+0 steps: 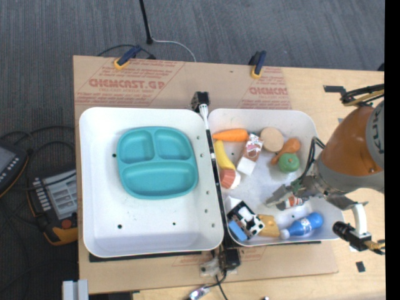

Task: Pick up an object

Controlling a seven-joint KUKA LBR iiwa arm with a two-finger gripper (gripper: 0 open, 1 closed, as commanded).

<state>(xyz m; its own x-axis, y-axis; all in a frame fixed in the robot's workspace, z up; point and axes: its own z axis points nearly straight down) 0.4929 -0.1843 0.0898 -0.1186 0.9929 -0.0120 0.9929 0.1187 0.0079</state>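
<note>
Starting at the left of the frame, you are looking at the left bin [94, 186], which is carrying a teal divided plate [157, 162] near its middle. Both bins are sitting side by side on the worktop [100, 86] (a tan board clamped at its upper edge).

Moving right, the right bin [306, 120] is holding the loose toys. A carrot [230, 135] is lying along its upper left, with a banana [224, 156] just below it and a small white block [245, 167] beside that. Further right a tan round piece [272, 139] is sitting near the top rim, and a green apple [288, 162] is lying just below an orange piece [291, 146]. Along the lower rim a black-and-white cow toy [248, 222] is lying at the left, and a blue bottle [305, 225] is lying on its side at the right.

At the right of the frame the arm is reaching in, and the gripper [289, 195] is hanging low over the bin between the apple and the bottle. The jaws are looking parted, with a small red-and-white object [294, 200] lying right at their tips; you cannot tell whether they are gripping it.
</note>
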